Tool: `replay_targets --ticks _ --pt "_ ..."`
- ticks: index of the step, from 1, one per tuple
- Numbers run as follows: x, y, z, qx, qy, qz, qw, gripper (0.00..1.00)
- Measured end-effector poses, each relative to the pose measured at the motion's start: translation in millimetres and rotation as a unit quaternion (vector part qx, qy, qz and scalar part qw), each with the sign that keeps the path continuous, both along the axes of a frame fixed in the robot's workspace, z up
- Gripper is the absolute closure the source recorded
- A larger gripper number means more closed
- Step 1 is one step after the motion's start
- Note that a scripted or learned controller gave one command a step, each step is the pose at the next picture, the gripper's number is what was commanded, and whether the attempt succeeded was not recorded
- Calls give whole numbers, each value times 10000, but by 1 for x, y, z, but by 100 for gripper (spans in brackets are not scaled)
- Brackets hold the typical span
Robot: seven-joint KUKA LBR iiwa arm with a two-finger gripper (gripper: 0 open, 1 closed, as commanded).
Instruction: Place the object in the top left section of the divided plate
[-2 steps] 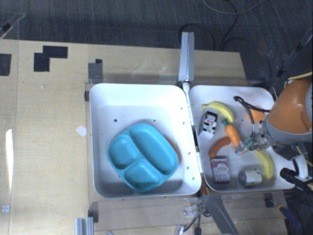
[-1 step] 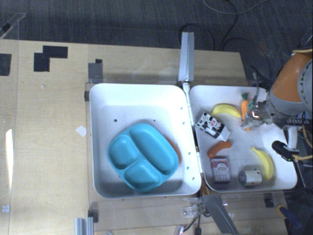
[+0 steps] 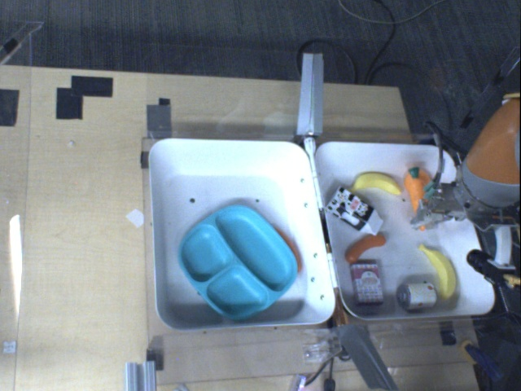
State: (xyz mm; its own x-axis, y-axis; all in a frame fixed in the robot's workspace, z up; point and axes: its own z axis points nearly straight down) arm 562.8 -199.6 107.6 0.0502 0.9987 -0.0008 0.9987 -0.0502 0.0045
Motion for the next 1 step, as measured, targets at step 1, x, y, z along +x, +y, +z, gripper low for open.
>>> replay_targets --ticks 1 --pt "25 -1 -6 0 -8 -540 9985 100"
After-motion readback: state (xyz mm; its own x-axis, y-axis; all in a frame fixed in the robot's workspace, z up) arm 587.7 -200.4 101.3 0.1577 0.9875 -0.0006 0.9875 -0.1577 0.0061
